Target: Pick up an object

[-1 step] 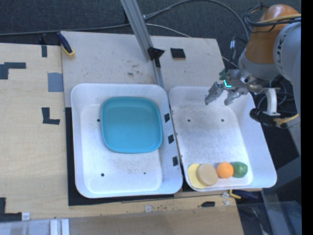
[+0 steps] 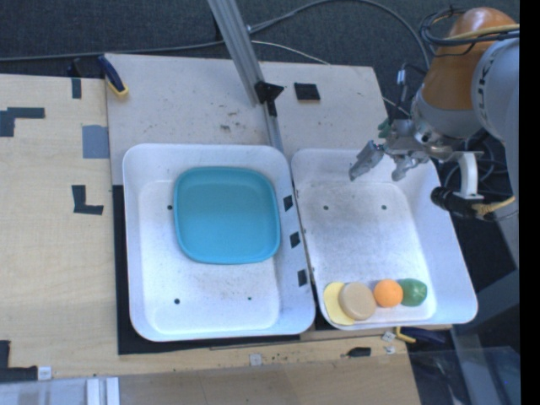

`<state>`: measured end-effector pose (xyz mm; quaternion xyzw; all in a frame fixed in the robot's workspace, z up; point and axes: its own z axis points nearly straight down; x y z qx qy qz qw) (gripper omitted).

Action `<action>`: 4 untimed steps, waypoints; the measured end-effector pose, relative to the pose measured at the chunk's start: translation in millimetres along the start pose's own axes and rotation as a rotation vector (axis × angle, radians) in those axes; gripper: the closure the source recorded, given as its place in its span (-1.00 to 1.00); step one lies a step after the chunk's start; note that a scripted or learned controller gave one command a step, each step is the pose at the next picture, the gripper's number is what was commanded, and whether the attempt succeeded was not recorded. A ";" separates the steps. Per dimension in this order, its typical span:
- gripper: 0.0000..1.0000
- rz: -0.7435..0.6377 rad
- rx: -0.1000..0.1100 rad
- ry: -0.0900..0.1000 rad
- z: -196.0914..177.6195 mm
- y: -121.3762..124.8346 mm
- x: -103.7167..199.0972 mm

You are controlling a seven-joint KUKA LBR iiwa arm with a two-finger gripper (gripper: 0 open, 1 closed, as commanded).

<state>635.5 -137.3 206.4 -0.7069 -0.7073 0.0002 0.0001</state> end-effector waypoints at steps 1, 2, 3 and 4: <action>-1.00 0.000 0.005 0.001 51.4 8.0 4.9; -1.00 0.000 0.006 0.001 114.2 8.1 9.9; -1.00 0.000 0.000 -0.001 117.4 8.2 10.2; 1.00 -0.001 -0.002 -0.001 106.4 8.7 10.1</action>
